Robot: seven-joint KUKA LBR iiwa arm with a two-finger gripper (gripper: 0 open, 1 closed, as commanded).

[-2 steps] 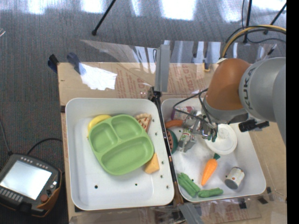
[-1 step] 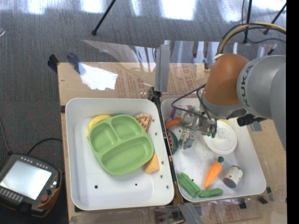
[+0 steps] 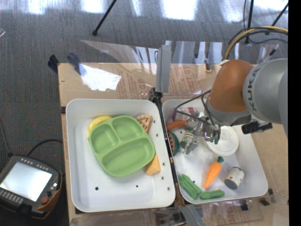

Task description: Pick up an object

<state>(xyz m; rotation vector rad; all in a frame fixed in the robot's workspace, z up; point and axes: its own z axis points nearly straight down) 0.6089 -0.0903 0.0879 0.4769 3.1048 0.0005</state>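
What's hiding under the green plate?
Peeking out from under the green plate: something yellow at its top left, a pizza slice at top right, and an orange wedge at the lower right. The plate covers the rest of each.

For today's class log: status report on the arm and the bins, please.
Gripper low in right bin, fingers unclear. Carrot lying loose, not picked. Green divided plate in left bin. Cables crowd the gripper.

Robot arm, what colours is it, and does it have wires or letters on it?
The arm is grey and rounded, with a shiny orange band above the wrist. Dark letters run down its grey shell. Thin black cables loop near the wrist, and the gripper is small, metal and silvery.
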